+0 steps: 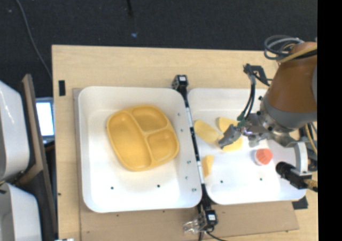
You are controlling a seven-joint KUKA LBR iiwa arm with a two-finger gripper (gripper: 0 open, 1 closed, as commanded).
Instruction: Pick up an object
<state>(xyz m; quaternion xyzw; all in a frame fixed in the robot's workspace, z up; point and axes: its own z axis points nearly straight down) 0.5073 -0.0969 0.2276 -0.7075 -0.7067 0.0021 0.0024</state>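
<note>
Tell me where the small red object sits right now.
In the camera view, the small red object lies in the right bin, toward its right side, just right of the yellow pieces and below the end effector.

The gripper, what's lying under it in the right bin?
Under the gripper lie yellow pieces on the right bin floor, with a red piece beside. The arm covers the bin's far right, so anything there is hidden.
</note>
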